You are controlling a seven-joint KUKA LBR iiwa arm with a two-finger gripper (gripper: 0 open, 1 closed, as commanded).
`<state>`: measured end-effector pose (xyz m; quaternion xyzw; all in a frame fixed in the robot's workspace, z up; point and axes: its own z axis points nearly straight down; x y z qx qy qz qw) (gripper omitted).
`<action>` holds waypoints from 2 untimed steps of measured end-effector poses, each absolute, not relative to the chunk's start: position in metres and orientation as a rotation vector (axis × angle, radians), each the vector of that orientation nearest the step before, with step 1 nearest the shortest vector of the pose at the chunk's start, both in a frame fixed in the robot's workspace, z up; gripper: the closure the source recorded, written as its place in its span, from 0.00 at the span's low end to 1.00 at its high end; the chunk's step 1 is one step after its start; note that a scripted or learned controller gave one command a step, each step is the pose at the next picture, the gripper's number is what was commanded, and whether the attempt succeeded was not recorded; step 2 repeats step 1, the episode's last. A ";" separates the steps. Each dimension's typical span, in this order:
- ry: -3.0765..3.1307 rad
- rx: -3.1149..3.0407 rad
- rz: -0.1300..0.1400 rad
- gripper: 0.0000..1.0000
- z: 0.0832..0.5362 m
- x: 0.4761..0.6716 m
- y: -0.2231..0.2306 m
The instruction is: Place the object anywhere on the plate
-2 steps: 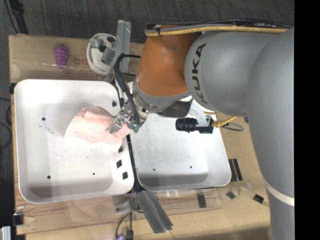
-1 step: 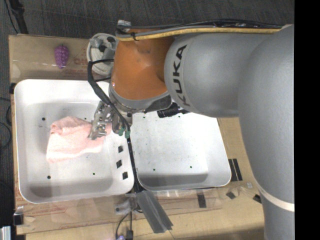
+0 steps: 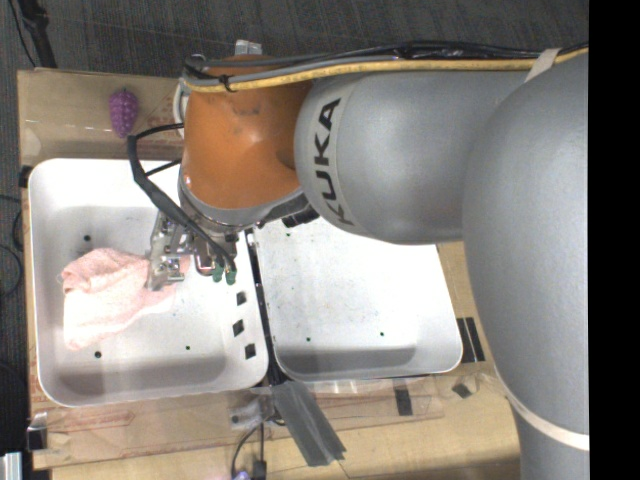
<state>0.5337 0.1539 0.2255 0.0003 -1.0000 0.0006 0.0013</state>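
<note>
Cloth [image 3: 105, 286]: pink, soft, light, crumpled; probably best pinched at a raised fold.
Claw [image 3: 168, 264]: at cloth's 3 o'clock edge; grip state cannot be told.

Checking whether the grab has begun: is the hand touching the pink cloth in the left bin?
Cannot tell. In the camera view the hand overlaps the right edge of the pink cloth, but the slanted overhead angle shows neither contact nor a gap.

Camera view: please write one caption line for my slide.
KUKA arm's end effector at the edge of a pink cloth in the left white bin.
</note>
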 end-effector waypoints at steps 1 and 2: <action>-3.139 0.000 0.002 0.00 0.226 0.534 0.154; -3.139 0.000 0.002 0.00 0.226 0.534 0.154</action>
